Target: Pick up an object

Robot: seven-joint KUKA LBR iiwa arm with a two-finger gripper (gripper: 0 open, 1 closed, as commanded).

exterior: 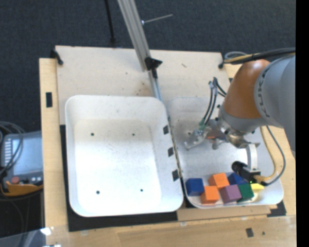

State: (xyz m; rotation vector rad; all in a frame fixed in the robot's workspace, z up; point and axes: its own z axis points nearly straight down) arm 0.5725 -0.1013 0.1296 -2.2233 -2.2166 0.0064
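The left bin point(118, 153) sat bare beside the right bin point(195, 117) — blocks point(224, 188) clustered at its near edge. The fingers point(203, 137) hovered above its middle, grip state unclear, holding nothing — approach step; next, descend toward a block

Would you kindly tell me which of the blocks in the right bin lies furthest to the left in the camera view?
The blue block: it sits at the cluster's left end, beside the orange block.
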